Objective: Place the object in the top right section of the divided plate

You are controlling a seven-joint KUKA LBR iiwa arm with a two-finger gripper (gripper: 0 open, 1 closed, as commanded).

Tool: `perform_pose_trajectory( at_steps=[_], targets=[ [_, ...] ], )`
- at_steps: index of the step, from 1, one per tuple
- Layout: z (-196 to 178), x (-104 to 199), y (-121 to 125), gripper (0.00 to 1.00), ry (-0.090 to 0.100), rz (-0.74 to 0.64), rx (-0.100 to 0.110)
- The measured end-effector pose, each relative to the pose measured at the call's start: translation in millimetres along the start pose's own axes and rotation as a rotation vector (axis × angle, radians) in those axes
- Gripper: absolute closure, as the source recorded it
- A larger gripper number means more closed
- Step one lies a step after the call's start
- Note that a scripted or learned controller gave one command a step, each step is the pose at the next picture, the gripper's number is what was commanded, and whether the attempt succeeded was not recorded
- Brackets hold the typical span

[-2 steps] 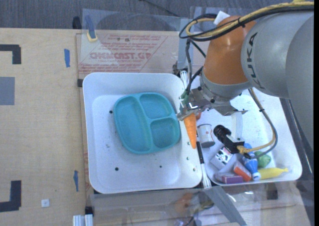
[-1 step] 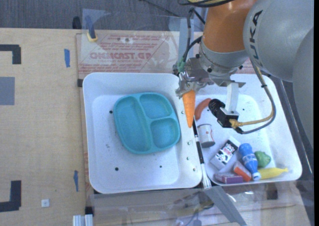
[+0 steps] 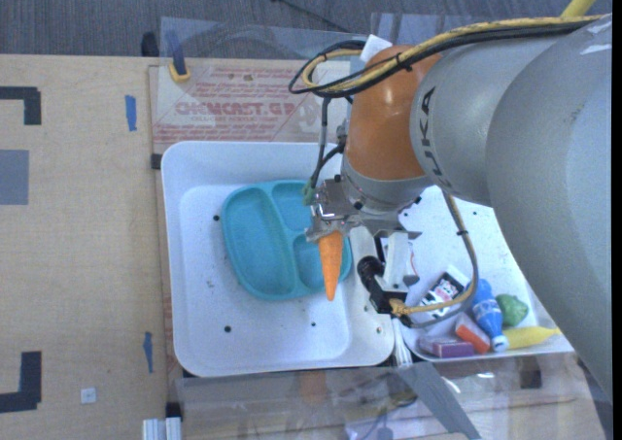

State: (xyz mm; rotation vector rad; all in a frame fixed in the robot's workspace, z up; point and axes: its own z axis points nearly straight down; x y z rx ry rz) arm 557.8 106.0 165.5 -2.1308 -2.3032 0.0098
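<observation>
Gripping a tapered orange carrot point-down, the gripper above the blue divided plate.

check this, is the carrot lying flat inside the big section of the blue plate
No, the carrot hangs point-down from the gripper over the right edge of the blue divided plate.

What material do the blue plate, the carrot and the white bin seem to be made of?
Plate: likely moulded plastic, with an even teal colour and smooth rounded dividers. Carrot: probably a plastic toy, uniform orange with a slight gloss. Bin: seemingly hard white plastic, smooth, slightly scuffed.
</observation>
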Motion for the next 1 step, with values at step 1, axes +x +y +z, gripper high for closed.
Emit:
perform_pose_trajectory(
  at_steps=[1],
  targets=[
    [-0.3, -0.8, 0.3, 0.0, 0.0, 0.002, -0.001]
  ],
)
